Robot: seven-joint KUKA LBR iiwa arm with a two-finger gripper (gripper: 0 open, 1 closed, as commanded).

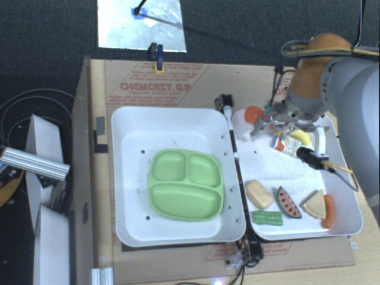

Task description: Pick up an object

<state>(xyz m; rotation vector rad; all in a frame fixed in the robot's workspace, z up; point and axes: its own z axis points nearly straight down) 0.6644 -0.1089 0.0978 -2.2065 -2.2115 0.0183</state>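
Observation:
My gripper [265,126] hangs low over the far end of the right bin [344,221]. Just beyond it, to the left, lies a round orange-red piece [253,113]. A yellow banana [300,137] rests on the gripper's right, half under the wrist. Toward the near end lie a tan bread roll [258,193], a watermelon slice [289,202], a green bean pod [267,218], a pale wedge of sandwich [314,205] and an orange carrot [329,211].
The left bin [127,159] holds a green divided plate [186,184]. A black divider bar [235,153] runs between the two bins. The grey arm [350,94] covers the right bin's far right corner.

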